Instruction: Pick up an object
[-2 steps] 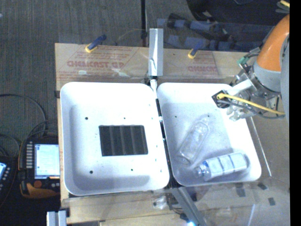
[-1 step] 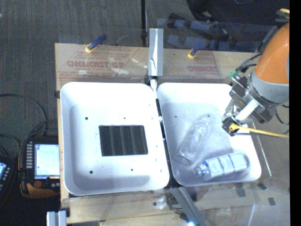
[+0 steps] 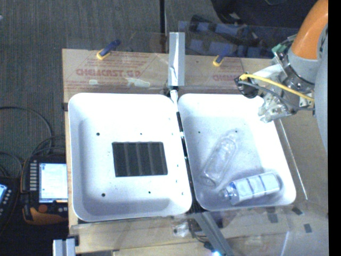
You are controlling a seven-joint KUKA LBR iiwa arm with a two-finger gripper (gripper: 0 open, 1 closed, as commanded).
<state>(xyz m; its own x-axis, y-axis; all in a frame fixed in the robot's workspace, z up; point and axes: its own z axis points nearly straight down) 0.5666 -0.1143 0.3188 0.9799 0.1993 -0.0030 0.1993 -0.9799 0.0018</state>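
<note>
- Hanging high over the far right corner of the right bin [image 3: 213, 116] on the grey arm [image 3: 313, 33], and so sitting closest to the lens: the claw [image 3: 273, 110], touching nothing and carrying nothing.
- Blurring into a pale lump under a yellow cable [image 3: 266, 82]; not possible to tell whether spread or pressed together.
- Lying well apart from the claw, near the bin's middle: a clear bottle [image 3: 219, 159], on its side and slanted across the floor.
- Lying just beside that, along the near wall: a labelled bottle [image 3: 253, 188], also on its side; touching the clear one or not, cannot tell.
- Judging the step in hand: choosing one target and travelling to it before descending.
- Favouring the clear bottle, probably, as having open floor on both long sides.
- Turning the wrist to close across the narrow body, not along its length.
- Centring on mid-body and descending straight, since a round, slick side is likely to roll away from an off-centre squeeze.
- Keeping clear of the near wall if going for the labelled bottle instead.
- Sitting well apart, across the divide: the left bin [image 3: 90, 143] with a dark grille [image 3: 139, 159], needing no attention.
</note>
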